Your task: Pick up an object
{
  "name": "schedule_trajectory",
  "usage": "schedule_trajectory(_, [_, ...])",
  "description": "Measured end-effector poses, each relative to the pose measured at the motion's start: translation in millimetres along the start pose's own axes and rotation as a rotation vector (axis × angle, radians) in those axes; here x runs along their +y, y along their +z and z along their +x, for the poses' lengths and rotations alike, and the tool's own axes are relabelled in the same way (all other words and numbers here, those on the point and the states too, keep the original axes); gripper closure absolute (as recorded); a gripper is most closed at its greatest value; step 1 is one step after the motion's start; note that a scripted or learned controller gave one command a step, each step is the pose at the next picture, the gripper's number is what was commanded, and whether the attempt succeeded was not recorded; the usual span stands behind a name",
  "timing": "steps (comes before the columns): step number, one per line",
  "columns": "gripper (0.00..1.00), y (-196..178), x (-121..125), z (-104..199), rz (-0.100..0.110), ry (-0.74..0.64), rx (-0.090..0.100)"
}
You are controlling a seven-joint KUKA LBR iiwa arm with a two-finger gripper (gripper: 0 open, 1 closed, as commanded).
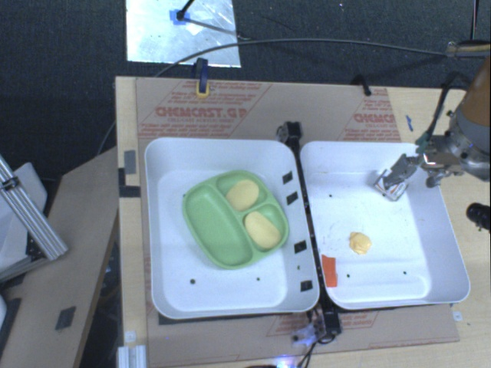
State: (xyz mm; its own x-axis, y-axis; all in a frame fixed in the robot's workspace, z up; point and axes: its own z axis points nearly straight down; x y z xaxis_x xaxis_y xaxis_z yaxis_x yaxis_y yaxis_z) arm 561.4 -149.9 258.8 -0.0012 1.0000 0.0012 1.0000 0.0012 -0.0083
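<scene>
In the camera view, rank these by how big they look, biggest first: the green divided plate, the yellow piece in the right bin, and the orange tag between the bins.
1. Green divided plate, by far the largest.
2. Yellow piece in the right bin.
3. Orange tag.

The last two look nearly alike, so their order is unsure.

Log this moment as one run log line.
gripper: over right white bin, nothing seen held | small yellow lump: on bin floor, apart from gripper

green divided plate (217,232) — left bin (222,297) | orange tag (328,271) — between bins
</scene>
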Motion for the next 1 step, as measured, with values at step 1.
schedule_trajectory(1, [0.00,-5.4,2.0,0.2,-0.010,-0.002,-0.002])
